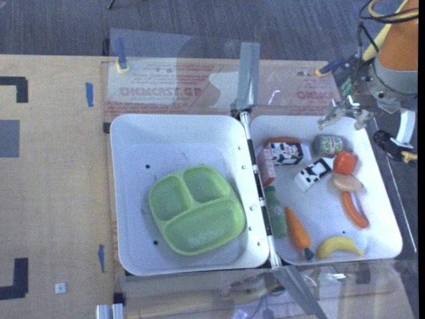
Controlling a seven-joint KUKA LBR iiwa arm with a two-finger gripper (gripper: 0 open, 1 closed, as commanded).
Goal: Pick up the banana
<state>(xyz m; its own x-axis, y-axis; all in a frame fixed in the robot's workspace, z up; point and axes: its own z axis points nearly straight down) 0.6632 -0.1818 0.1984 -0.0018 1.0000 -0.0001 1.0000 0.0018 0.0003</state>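
The left bin [126,178] holds a green tray [196,209]; the curved yellow banana [339,246] lies by the right bin's [392,234] front edge; the fingers' [346,111] state can't be told

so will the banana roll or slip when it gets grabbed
The banana lies flat on its curve in the right bin, so it probably rocks rather than rolls. It looks like smooth plastic, likely light, stiff and a bit slippery.

two bins [126,178], maybe nine toys [312,175]
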